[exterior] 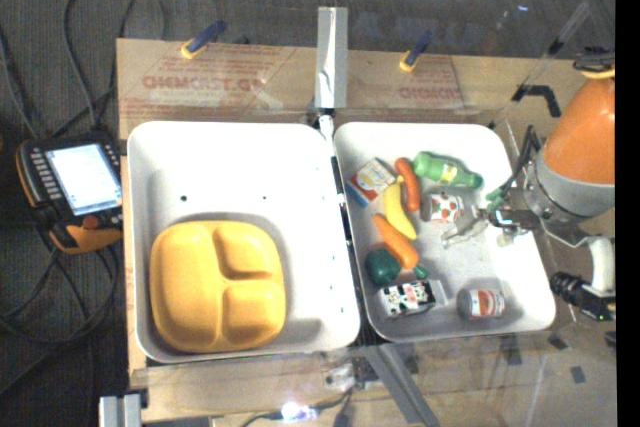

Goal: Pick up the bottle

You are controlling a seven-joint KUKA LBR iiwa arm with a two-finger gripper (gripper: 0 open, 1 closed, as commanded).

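The gripper [470,230] hangs low over the right bin [520,310], its thin metal fingers blurred against the white floor; whether they are spread or closed cannot be told, and nothing is seen between them. The arm [585,150] behind it is cut off at the right, its orange band a large dome hiding the bin's far right rim.

Just left of the gripper stands a small red-and-white can [445,207]. Above that, near the bin's back wall, the green bottle [447,170] lies on its side, apart from the gripper. Beside it lie a sausage [408,183], a banana [396,212], a carrot [396,241] and a small carton [373,179], overlapping one another. Toward the front sit a dark green vegetable [382,266], a black-and-white carton [409,296] and a tin [483,303], labels unreadable.

The left bin [230,145] holds a yellow divided tray [218,285].
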